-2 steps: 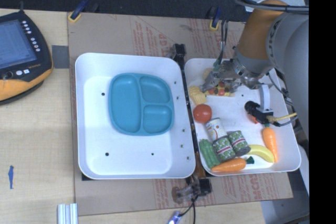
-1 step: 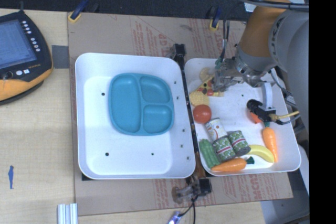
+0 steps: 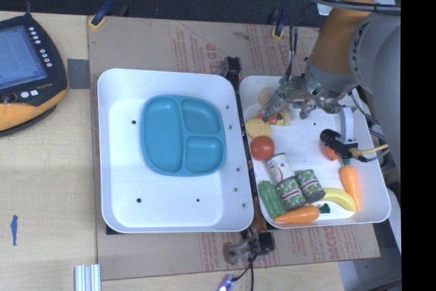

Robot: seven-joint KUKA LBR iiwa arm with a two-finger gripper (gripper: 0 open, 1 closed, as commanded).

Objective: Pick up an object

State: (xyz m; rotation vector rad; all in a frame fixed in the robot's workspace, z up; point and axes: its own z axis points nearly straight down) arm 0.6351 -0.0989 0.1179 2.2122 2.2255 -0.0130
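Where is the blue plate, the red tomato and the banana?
Blue plate (image 3: 182,135): camera view, on the ridge between its compartments, in the left bin.
Red tomato (image 3: 262,147): camera view, middle of its round top, in the right bin.
Banana (image 3: 339,198): camera view, middle of its yellow curve, near the right bin's front edge.

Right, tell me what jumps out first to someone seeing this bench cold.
The blue divided plate grabs the eye first, lying alone in the middle of the left bin. Next comes the clutter in the right bin: a red tomato near its left wall, and two carrots, a banana and small cans packed along the near edge. The gripper hangs over that bin's far left corner, beneath the arm's orange band.
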